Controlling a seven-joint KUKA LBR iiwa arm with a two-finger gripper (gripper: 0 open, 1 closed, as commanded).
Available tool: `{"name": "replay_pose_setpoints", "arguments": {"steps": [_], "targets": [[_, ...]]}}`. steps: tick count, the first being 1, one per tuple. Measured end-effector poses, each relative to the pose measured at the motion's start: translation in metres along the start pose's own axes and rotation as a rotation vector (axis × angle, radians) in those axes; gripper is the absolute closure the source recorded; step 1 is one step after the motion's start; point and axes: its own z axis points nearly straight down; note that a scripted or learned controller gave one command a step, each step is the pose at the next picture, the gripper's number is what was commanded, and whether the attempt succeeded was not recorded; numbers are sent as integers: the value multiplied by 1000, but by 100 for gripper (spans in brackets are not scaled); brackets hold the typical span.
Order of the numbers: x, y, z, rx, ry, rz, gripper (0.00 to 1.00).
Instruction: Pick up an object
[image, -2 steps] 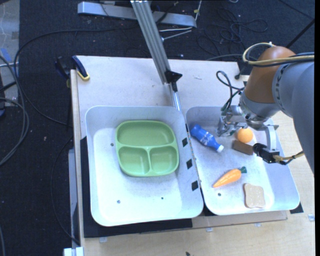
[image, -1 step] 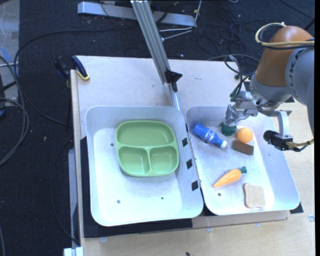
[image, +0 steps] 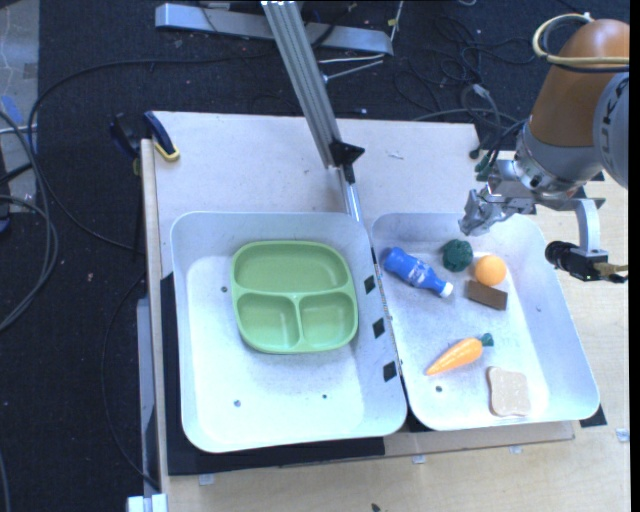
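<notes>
My gripper (image: 478, 222) hangs over the far edge of the right bin (image: 560, 330), tipped down and toward the left of the view. I cannot tell how it is set from up here, since it shows as a small grey cluster against the white wall. Nothing is visible in its grasp.

Just below and a little left of my gripper sits a dark green lumpy object (image: 458, 254), close to it but apart. Right beside that, under my gripper, is an orange ball (image: 489, 270), which touches a brown block (image: 486, 294) lying against its near side. Further left of my gripper, a blue bottle (image: 416, 272) lies on its side with its white cap pointing toward the brown block. Well below my gripper, nearer the front of the bin, a carrot (image: 460, 355) lies at a slant with its green top toward the right, and beyond it a slice of bread (image: 508, 391) rests near the front right corner.

Far to the left of my gripper, the left bin (image: 200, 400) holds a green divided plate (image: 295, 296), lying flat in the bin's middle
</notes>
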Motion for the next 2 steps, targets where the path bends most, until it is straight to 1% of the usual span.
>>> {"name": "replay_pose_setpoints", "arguments": {"steps": [1, 2], "targets": [[0, 0, 26, 5, 0, 2, 100], [54, 2, 11, 3, 1, -3, 100]]}}
